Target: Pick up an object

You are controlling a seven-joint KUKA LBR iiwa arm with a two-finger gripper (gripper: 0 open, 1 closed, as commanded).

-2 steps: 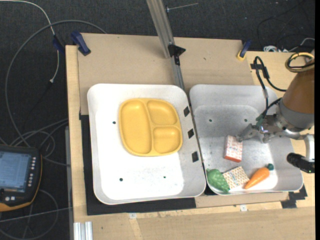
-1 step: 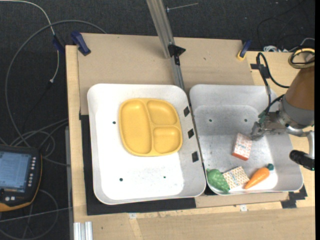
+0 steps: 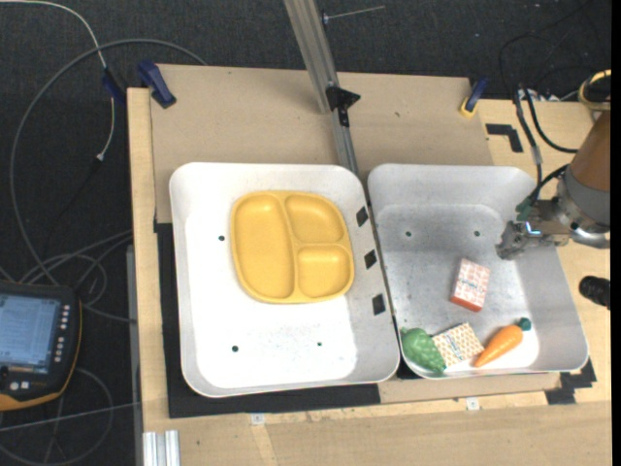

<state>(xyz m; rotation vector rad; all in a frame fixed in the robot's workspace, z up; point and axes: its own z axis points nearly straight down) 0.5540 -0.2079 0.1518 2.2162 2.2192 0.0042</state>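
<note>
In the right bin lie several small objects. A little orange and white box rests near the middle. Along the front wall sit a green leafy toy, a flat patterned box and an orange carrot. My gripper hangs over the right side of this bin, up and to the right of the orange and white box, apart from it. Nothing shows in its grasp.
The left bin holds a yellow divided plate. A metal post slants up from between the bins at the back. The arm's wrist reaches in over the right bin's right wall.
</note>
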